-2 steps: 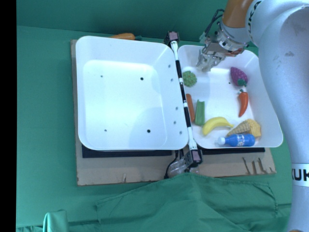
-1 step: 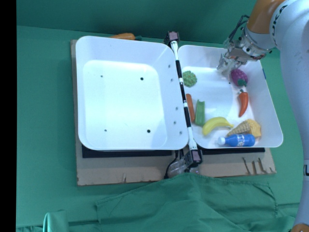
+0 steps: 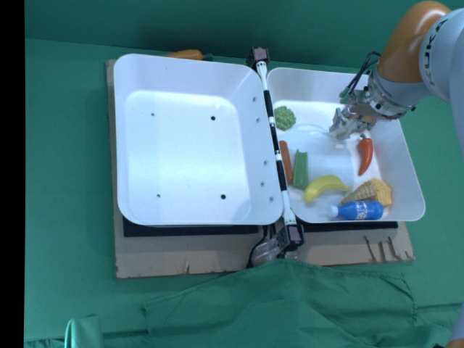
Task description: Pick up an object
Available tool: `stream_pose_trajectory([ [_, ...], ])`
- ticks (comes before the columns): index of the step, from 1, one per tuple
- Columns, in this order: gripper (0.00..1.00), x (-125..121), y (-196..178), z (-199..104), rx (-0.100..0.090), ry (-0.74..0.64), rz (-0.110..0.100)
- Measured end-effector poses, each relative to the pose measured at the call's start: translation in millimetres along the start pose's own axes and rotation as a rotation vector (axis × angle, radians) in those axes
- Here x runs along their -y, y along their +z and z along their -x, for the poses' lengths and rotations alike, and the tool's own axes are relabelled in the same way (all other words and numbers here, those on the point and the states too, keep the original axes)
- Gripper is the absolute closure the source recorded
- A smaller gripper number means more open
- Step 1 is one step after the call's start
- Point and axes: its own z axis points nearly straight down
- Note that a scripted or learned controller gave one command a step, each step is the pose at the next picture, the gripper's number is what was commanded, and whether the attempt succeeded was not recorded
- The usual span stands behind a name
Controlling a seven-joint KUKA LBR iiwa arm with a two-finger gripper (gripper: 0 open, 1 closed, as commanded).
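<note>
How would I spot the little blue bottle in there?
Look in the right-hand bin, along its near edge. The blue bottle lies on its side there, just below the banana and beside the waffle cone. It is the only blue item.

Grey arm (image 3: 442, 46), orange band above wrist, ribbed silver wrist collar, thin black cables alongside

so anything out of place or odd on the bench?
One thing: an orange item lies outside the bins, behind the back rim of the left bin, mostly hidden. The toys, including the banana and bottle, all sit in the right bin. No spill or damage shows.
</note>
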Motion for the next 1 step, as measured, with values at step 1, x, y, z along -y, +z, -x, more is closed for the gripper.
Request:
stream_pose_trajectory([
  [1,1.0,-86.9,5.1,-17.5,0.001,-0.007,-0.02],
])
